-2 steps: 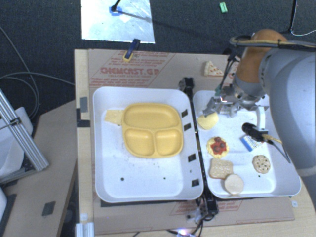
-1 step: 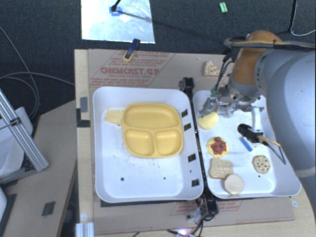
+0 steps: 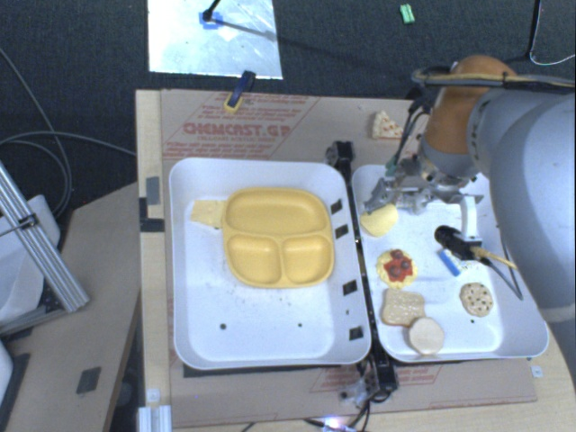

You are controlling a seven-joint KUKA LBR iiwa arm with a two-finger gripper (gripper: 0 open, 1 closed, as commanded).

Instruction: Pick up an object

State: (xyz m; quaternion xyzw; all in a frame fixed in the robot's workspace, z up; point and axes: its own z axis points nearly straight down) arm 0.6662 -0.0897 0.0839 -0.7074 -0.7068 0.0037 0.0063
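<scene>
End effector [image 3: 389, 198] hangs over yellow lemon [image 3: 380, 219] near right bin's [image 3: 517, 336] left edge; opening unclear. Centre over lemon, descend straight.

Two white bins [image 3: 270, 354], one yellow tray [image 3: 274, 237]

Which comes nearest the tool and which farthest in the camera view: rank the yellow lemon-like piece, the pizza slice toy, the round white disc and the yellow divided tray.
1. Yellow lemon-like piece: right at the tool, at the right bin's left edge.
2. Pizza slice toy: right bin, middle, toward the camera.
3. Yellow divided tray: left bin.
4. Round white disc: right bin's near edge.
Tray and disc are close to call.
</scene>
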